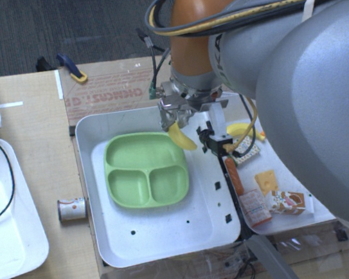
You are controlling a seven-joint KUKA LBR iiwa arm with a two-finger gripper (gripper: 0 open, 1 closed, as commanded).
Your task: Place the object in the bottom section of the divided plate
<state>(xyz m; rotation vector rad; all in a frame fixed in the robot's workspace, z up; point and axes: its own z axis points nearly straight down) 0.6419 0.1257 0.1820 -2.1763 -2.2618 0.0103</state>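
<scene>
A wooden bench (pixel 40 155) is bearing two shallow white bins; beyond it lies dark grey flooring. The right-hand bin (pixel 163 235) is holding a green divided plate (pixel 145 169). The grey arm is reaching in from the right, its gripper (pixel 173 124) hanging over the plate's upper right corner. A yellow banana-like object (pixel 182 137) is sitting directly beneath the fingers, seemingly pinched between them, overlapping the plate's rim. A cardboard sheet (pixel 112 89) behind the bin is showing mirrored red lettering, not clearly legible. Small food packets (pixel 271 202) are lying to the bin's right.
</scene>
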